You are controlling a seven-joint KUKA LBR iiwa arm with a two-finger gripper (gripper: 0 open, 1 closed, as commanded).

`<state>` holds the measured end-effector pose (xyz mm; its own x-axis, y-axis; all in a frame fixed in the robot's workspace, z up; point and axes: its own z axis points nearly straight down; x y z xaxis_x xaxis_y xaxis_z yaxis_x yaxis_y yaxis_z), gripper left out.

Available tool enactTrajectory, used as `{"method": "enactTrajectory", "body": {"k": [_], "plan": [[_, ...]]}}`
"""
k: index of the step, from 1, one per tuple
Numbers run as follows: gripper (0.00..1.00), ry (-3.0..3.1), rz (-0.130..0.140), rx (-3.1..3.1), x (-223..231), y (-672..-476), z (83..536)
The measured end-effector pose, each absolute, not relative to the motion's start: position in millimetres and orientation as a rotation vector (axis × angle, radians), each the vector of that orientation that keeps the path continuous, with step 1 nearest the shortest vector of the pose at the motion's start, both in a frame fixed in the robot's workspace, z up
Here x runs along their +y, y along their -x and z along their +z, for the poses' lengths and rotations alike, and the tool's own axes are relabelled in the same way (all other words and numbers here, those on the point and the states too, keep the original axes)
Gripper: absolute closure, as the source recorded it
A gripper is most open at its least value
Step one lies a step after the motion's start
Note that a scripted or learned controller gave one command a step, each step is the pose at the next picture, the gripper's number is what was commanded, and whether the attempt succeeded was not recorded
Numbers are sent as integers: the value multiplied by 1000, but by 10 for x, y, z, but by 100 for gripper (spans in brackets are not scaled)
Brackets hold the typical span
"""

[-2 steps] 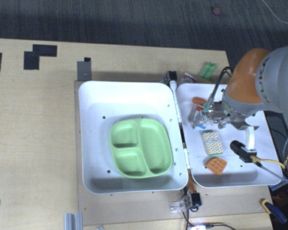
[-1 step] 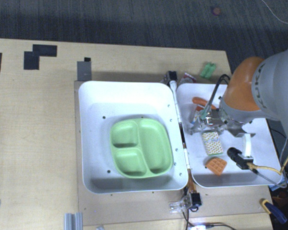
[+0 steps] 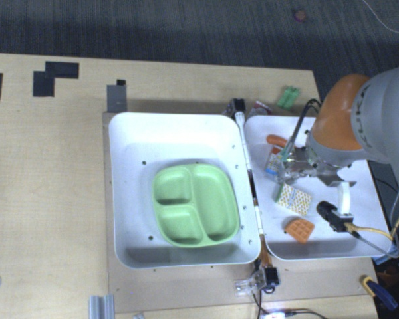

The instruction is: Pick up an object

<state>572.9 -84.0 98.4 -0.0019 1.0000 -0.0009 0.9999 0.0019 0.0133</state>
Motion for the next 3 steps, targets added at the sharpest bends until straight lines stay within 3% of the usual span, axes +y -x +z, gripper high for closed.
{"method": "enactTrajectory", "body": {"k": [1,2,3], "plan": [[0,-2213,14,2217,-839,-5728,983],[100,-2209,18,2217,-831,-5740,1090],[0,-2210,18,2216,-831,-5740,1089]]}}
